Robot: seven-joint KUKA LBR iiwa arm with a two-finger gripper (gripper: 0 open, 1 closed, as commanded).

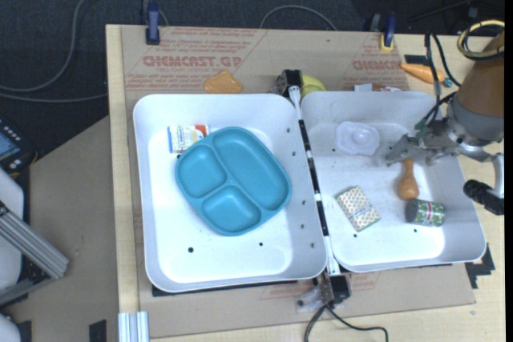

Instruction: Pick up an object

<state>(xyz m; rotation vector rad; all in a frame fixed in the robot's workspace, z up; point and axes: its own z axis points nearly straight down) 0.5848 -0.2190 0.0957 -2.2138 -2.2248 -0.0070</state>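
**Arm over right bin, nothing seen in its grip**

Bench (120, 172): tan board, red print along the far edge, two blue clamps at the back.

Left bin (160, 252): white, shallow. Holds a blue divided plate (232, 180) with three compartments, lying flat near the middle. A small white card with red and yellow print (187, 136) sits at the plate's far-left edge, partly tucked under it or touching it.

Right bin (457, 248): white, shallow, touching the left bin along the centre seam.

Arm (481, 100): grey with an orange band, comes in from the right over the right bin's far-right corner.

Gripper (407, 148): low over the right bin's far half, grey fingers splayed out toward the left. Can't tell how far open they are, can't tell if anything is pinched. No object visibly between them.

Objects in the right bin, all candidates for the pick:
- clear plastic lid or cup (357, 138), far-centre, just left of the gripper.
- patterned packet (357, 207), tilted, near-centre, well apart from the gripper.
- green can (425, 212) on its side, near-right.
- brown wooden piece (408, 181), upright-ish, just below the gripper, close to the can; contact with the gripper unclear.

Behind the bins: orange lump (223, 82), yellow ball (311, 84), orange carrot-like thing (418, 72) on the bench.
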